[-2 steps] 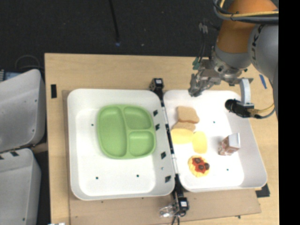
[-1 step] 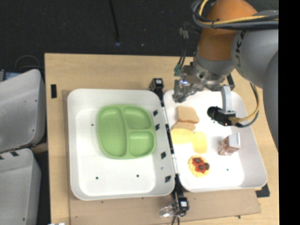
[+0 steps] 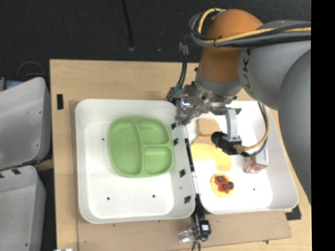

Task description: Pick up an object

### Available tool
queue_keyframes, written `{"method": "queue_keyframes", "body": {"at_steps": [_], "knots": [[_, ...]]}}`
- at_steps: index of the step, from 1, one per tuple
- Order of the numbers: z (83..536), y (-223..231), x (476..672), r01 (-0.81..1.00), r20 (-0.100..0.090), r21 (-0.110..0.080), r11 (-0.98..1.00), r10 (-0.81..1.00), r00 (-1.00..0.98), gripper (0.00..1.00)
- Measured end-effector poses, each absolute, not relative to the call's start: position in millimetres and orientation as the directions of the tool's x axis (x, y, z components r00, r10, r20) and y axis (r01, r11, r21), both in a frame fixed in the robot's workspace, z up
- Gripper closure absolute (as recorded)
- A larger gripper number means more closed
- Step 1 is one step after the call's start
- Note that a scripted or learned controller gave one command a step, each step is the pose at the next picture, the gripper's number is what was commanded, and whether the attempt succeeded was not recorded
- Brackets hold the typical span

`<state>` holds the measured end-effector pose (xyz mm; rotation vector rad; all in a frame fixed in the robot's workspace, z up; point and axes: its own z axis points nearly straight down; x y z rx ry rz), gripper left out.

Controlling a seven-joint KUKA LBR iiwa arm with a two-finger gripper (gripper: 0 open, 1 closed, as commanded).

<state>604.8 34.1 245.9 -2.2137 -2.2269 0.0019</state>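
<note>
The tan block (image 3: 208,126) lies just below the gripper (image 3: 194,110), in the upper left of the right bin (image 3: 272,195). I cannot tell if the gripper is spread or closed.

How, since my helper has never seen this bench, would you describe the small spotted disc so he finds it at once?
Take the right white bin, not the one with the green plate. Toward its lower edge in the view, just below a yellow block, lies a small round orange disc. It alone bears red and dark spots; the pieces around it are plain.
</note>
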Motion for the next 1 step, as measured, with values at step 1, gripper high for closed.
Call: {"method": "queue_keyframes", "body": {"at_steps": [1], "knots": [[252.0, 87.2, 592.9, 1.000, 0.002, -0.001, 0.008, 1.000, -0.008, 1.00]]}}
